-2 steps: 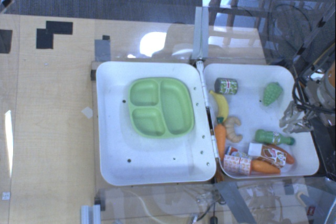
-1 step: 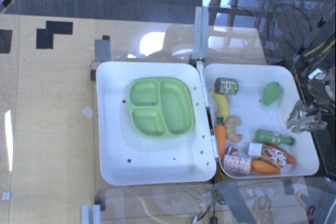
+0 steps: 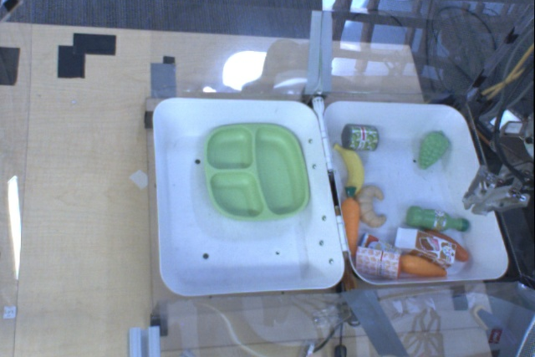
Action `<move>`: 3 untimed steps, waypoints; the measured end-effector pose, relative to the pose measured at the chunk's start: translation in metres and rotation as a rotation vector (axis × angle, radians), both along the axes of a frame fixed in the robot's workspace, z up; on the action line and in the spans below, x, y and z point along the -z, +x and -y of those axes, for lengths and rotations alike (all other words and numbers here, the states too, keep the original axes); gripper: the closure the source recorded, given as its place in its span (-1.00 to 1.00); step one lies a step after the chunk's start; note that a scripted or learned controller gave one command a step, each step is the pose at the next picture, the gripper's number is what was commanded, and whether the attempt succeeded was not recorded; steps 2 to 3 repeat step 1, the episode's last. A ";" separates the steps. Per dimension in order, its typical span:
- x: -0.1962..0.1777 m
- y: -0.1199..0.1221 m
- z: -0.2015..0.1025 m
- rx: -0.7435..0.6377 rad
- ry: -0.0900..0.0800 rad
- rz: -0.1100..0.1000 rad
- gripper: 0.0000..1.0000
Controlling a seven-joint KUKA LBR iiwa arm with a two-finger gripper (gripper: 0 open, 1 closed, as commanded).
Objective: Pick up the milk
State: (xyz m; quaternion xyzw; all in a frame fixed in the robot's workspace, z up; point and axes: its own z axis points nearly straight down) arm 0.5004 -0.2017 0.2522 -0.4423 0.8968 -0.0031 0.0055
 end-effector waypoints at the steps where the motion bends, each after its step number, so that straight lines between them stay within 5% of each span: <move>1: 0.005 -0.009 0.004 -0.068 -0.001 -0.002 1.00; 3: 0.005 -0.009 0.004 -0.068 -0.001 -0.002 1.00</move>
